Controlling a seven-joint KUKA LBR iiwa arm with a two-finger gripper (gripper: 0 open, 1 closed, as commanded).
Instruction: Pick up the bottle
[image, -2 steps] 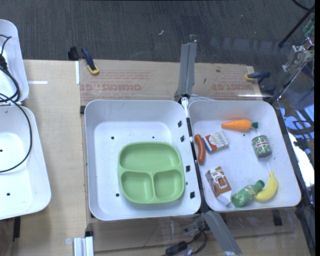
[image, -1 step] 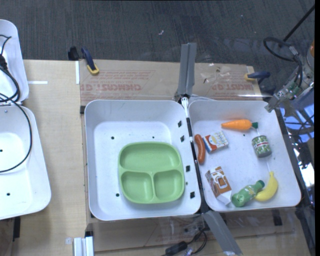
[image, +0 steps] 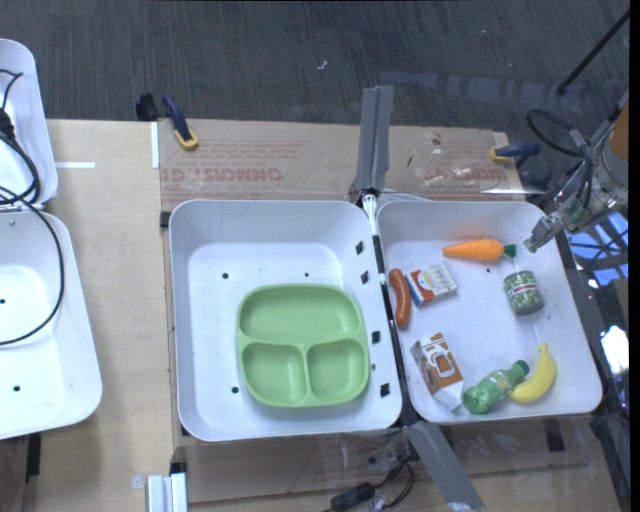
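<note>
- White bins sit side by side on your bench: left bin (image: 200, 300), right bin (image: 570, 300), sharing the middle divider.
- Green three-compartment plate (image: 303, 345) lies in the left bin, centre toward its near edge.
- Grey arm comes in at the right bin's far right corner; gripper (image: 537, 238) hangs just over that corner's rim, next to the carrot's leafy end. Fingers too small and blurred, you can't tell if they're spread or closed. Nothing visible between them.
- Green bottle (image: 492, 389), your target, lies on its side near the right bin's near edge, tilted, cap end pointing toward the banana (image: 534, 377), which touches it on the right.
- Two small cartons: one (image: 437, 364) just left of the bottle, near the divider; the other (image: 432, 283) toward the bin's middle.
- Orange carrot (image: 473, 250) lies by the far edge.
- Sausage (image: 400, 297) lies along the divider side.
- Small can (image: 522, 292) lies by the right edge, below the gripper.
</note>
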